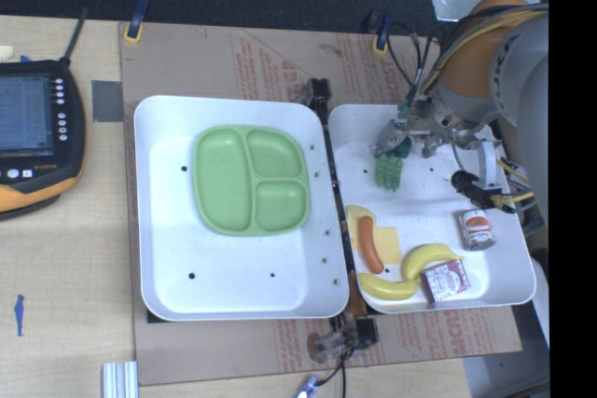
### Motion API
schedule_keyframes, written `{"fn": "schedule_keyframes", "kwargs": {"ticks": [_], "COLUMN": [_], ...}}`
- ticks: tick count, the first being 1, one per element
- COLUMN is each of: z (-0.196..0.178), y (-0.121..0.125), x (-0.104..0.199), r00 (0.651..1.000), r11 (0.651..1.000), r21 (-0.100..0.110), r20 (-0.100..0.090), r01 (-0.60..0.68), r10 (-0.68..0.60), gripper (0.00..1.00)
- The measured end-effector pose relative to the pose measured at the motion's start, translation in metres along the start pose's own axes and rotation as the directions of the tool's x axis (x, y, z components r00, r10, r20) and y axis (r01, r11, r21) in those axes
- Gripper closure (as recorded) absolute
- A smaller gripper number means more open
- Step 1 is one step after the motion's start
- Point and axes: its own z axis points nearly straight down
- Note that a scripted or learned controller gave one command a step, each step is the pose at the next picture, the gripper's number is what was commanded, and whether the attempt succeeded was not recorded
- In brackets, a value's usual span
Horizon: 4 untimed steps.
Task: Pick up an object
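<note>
Nearest in the right bin (511, 295) lie a maroon packet (446, 280), a banana (410, 272) and a hot dog on cheese (371, 244), with a small can (477, 229) just beyond. Farther back, the claw (399, 144) hangs over a green toy (389, 171); whether its grip is wide or narrow cannot be told. The left bin (168, 284) holds a green divided plate (250, 179).
</note>
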Motion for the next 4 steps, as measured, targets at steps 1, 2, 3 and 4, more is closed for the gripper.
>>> {"fn": "schedule_keyframes", "kwargs": {"ticks": [1, 2, 3, 4], "z": [-0.011, -0.077, -0.139, -0.123], "y": [0.0, -0.032, -0.023, -0.075], "x": [0.0, 0.011, 0.089, 0.156], "r00": [1.0, 1.0, 1.0, 1.0], "r11": [1.0, 1.0, 1.0, 1.0], "r21": [0.001, 0.001, 0.001, 0.005], "r20": [0.0, -0.002, -0.003, 0.0], "r01": [0.002, -0.002, 0.002, 0.004], "r10": [-0.002, 0.002, -0.002, -0.004], "gripper": [1.0, 1.0, 1.0, 1.0]}}
